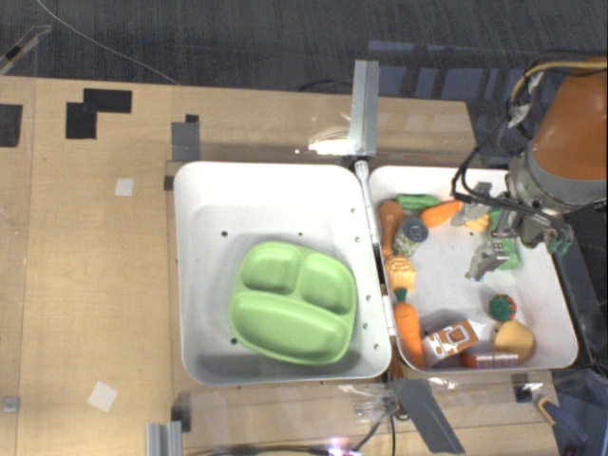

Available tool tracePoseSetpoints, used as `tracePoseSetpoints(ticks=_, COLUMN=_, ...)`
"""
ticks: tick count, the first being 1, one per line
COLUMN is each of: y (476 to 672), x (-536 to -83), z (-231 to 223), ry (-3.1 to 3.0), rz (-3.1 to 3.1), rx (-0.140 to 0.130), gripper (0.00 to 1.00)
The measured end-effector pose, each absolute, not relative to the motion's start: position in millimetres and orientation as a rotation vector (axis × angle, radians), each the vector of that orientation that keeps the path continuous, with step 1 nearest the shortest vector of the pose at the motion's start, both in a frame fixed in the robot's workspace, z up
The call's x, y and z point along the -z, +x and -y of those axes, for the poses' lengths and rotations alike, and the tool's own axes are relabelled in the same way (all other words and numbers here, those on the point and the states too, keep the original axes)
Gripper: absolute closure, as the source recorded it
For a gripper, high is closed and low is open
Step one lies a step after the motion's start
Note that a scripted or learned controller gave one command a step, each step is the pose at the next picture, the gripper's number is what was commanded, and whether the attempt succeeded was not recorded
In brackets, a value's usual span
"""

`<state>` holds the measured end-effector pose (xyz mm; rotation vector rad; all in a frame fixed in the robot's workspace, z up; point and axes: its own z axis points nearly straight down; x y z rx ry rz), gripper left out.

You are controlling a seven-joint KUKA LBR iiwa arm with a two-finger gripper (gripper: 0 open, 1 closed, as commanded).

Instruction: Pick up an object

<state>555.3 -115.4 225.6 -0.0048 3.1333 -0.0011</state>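
**Gripper above the right bin, nothing held**

Item 1. Gripper (484, 260): hangs over the upper right part of the right bin (560, 297), grey fingers pointing down and leftward toward the bare white floor. Whether the fingers are apart or together cannot be told at this size; nothing is seen between them. The arm (570, 131) enters from the right, its orange band above the wrist.

Item 2. Nearest things: a green piece (506, 251) touching or just beside the fingers, and a pale yellow piece (478, 222) just above (either could be the target, judging by nearness).

Item 3. Farther out in the same bin: an orange carrot (439, 215), a green vegetable (415, 200), a small can (411, 233), a second carrot (408, 329) by the dividing wall, a small box (448, 339), a round green-and-red toy (502, 306), a yellow pear-like fruit (513, 336). The lot is scattered loosely, which leaves the middle floor open for a descent.

Item 4. Left bin (199, 198): a green divided plate (294, 301) lying flat, well apart from the gripper.

Status: pick not yet made.
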Motion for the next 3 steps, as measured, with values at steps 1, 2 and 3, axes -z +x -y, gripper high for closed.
tracePoseSetpoints(ticks=1, y=552.3, x=-93.6, z=113.8, ry=-0.085, rz=-3.126, rx=0.003, gripper=0.00)
tracePoseSetpoints(ticks=2, y=617.8, x=-88.8, z=115.9, ry=0.087, rz=-3.129, rx=0.000, gripper=0.00)
tracePoseSetpoints(ticks=3, y=567.2, x=-91.0, z=94.7, ry=0.180, rz=-3.116, rx=0.022, gripper=0.00)
